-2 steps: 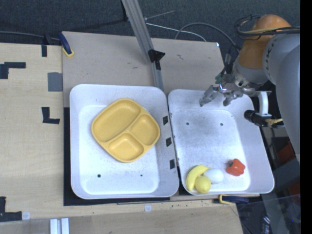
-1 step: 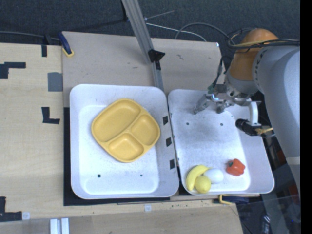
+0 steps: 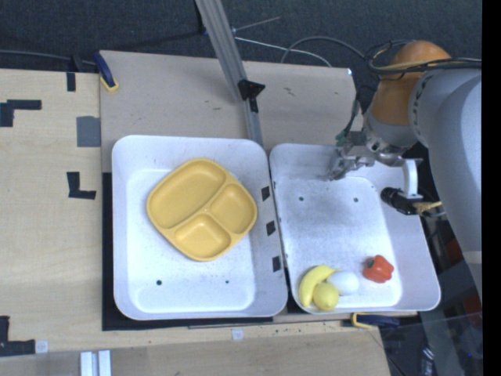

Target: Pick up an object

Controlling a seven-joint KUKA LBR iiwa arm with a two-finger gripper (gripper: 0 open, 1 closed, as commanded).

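Observation:
In the right bin (image 3: 329, 210), three small objects lie near the front edge: a yellow banana (image 3: 311, 282), a yellow lemon-like fruit (image 3: 326, 296) with a white egg-shaped object (image 3: 344, 281) beside it, and a red pepper-like object (image 3: 378, 269) further right. My gripper (image 3: 343, 165) hangs over the back edge of the right bin, far from these objects. Nothing shows between its fingers.
The left bin (image 3: 129, 210) holds a yellow divided plate (image 3: 201, 208). A slanted metal pole (image 3: 227, 49) rises behind the bins. The grey arm with its orange band (image 3: 407, 84) fills the upper right, with cables around it.

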